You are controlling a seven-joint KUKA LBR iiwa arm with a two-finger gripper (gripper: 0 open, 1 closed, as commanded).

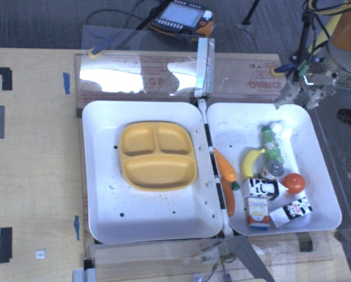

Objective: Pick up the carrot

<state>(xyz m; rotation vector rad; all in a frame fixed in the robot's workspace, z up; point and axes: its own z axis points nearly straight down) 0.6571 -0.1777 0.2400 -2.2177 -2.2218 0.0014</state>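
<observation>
Camera view puts the end effector (298, 96) above the far right corner of the right bin (325, 175); whether it is released or clenched I cannot tell. The carrot (225, 168) lies well away from it, down and to the left, against the bin's left wall beside the divider. A second orange piece (229, 198) sits just below. Approach should probably favour the carrot's thick middle, gripping across its width, keeping clear of the wall and the banana (251, 162).
</observation>
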